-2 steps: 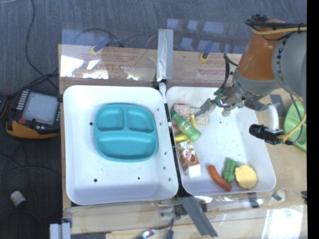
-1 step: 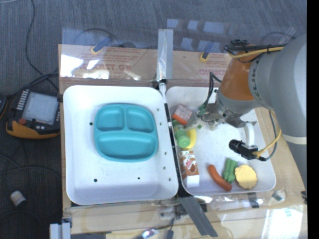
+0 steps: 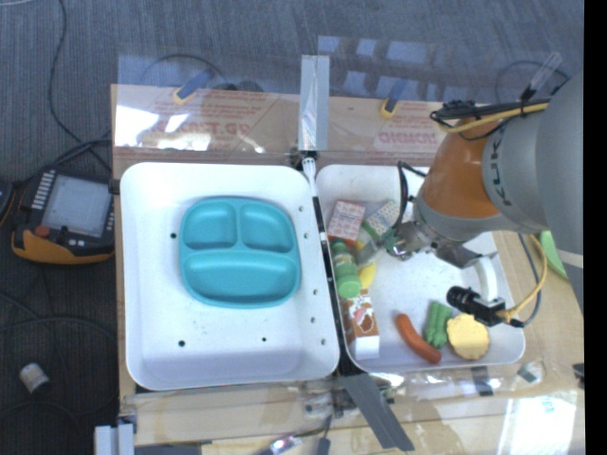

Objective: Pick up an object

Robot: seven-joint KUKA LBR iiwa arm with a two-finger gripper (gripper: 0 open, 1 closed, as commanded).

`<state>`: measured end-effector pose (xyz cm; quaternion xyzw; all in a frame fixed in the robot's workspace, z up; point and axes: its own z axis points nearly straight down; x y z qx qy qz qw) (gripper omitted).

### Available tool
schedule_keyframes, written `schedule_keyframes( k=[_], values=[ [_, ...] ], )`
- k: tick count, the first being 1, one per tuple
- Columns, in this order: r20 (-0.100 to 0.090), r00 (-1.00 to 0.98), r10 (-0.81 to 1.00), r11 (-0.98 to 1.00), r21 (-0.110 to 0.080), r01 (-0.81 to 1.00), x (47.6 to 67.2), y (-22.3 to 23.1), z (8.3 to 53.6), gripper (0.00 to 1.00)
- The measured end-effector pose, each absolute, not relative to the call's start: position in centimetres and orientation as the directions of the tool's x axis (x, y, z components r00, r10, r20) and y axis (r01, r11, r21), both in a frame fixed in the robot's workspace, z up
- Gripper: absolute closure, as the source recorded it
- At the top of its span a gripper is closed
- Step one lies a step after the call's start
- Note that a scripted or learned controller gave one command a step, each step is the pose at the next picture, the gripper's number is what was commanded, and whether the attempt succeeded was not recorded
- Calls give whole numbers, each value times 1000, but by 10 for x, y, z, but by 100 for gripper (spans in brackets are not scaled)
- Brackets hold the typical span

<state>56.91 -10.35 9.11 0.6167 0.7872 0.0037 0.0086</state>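
White bins share our counter. Nearest in the right bin (image 3: 507, 354) we see a yellow lemon (image 3: 469, 336), green pepper (image 3: 437, 322) and red sausage (image 3: 417, 337); farther back lies a pink carton (image 3: 345, 221), its print unreadable. Above them hangs the pincer (image 3: 402, 245); we cannot tell its opening.

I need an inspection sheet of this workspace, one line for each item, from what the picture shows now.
Surface: wooden bench bearing two white bins, the left bin and the right bin.
Job's things: in the right bin, small boxes, a green bottle, an orange sausage, a green piece, a yellow piece.
Clutter: teal divided tray in the left bin.
Grippers: the tool is low in the right bin, near the boxes; finger state cannot be told.
Cables: yellow cable along the arm; black cables on the floor.
Surroundings: grey carpet; handheld pendant at the left.
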Motion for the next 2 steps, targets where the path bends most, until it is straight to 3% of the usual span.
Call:
schedule_keyframes(
  k=[1, 2],
  values=[
    [-4, -239, 971, 239, 16, 971, 570, -102, 101, 100],
    [-2, -69, 998, 69, -3, 998, 606, -38, 183, 100]
  ],
)
